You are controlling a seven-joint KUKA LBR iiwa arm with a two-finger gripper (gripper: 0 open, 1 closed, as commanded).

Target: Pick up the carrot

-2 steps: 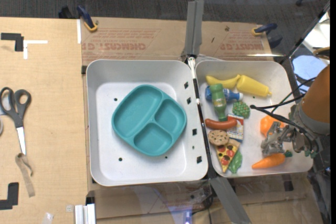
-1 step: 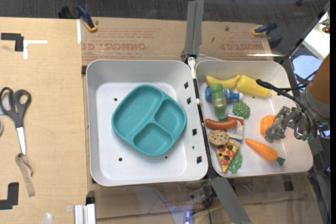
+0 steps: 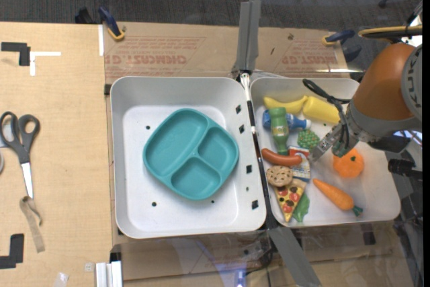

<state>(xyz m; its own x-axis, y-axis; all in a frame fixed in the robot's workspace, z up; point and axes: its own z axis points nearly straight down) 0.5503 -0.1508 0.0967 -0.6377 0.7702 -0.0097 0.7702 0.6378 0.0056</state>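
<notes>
Camera view looks down on the worktop's two shallow white bins. In the right white bin (image 3: 386, 208), the orange toy carrot with a green tip (image 3: 334, 194) lies untouched near the front wall. Just above the carrot, beside a round orange fruit (image 3: 349, 164), hangs the gripper (image 3: 327, 145), whether clenched or released I cannot tell. Left of the carrot lie a pizza slice (image 3: 290, 197), a cookie (image 3: 278, 176) and a red sausage (image 3: 282, 158). A teal divided plate (image 3: 191, 154) sits in the left white bin (image 3: 127, 165).

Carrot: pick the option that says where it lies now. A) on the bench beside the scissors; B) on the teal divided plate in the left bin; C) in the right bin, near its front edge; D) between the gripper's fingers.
C: the carrot lies on the floor of the right bin near its front edge, below the orange fruit and apart from the gripper.
</notes>
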